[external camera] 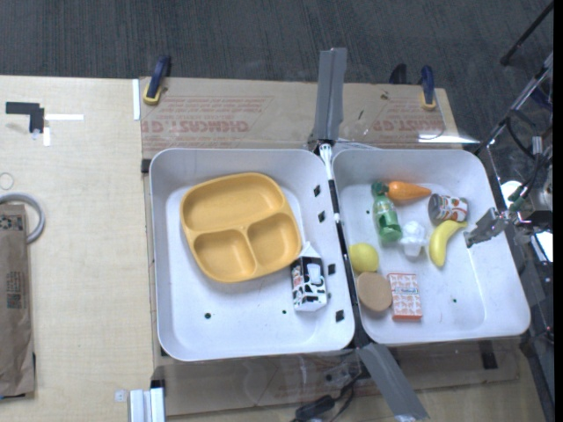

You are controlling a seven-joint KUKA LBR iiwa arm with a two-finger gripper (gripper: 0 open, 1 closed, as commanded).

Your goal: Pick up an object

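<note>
Small black-and-white milk carton point(309, 286) is seen lower centre, beside yellow divided plastic tray point(240, 226); grey two-finger gripper point(483, 229) at right edge, jaw state unclear.

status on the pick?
Gripper low at right bin's right edge, holding nothing. Banana nearest, just left of it. Can crowds the banana.

Even, fairly bright overhead light fills the scene; the two white bins point(167, 262) look nearly washed out, with soft, short shadows under the yellow tray point(239, 227) toward the left bin's near edge. Glare flares at the far right edge. Focus is slightly soft throughout, with mild grain on the dark floor point(264, 16)
</note>
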